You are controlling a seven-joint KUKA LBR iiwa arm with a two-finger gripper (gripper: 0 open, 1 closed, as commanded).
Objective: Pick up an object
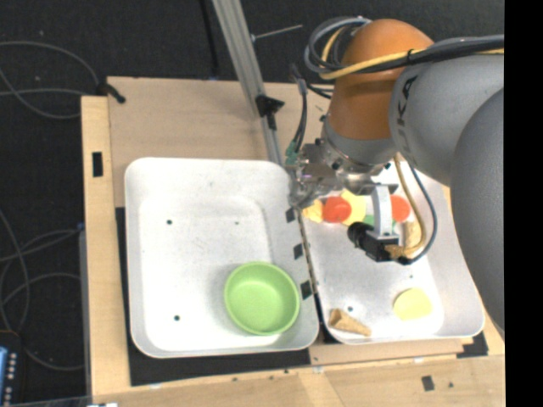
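My gripper (344,195) hangs low over the far left part of the right bin (462,312), under the orange-banded wrist. Right below it lies a cluster of small toys: a red-orange piece (337,209), a yellow piece (314,214) beside it and an orange piece (400,211) further right. The arm's body hides part of this cluster. Whether anything is held cannot be seen. A pale yellow round object (413,303) and a tan wedge (349,321) lie at the near end of the same bin.
A green bowl (261,298) sits in the near right corner of the left bin (153,227). A slanted metal rail (246,66) rises behind the bins. The shared bin wall (304,261) runs just left of the gripper.
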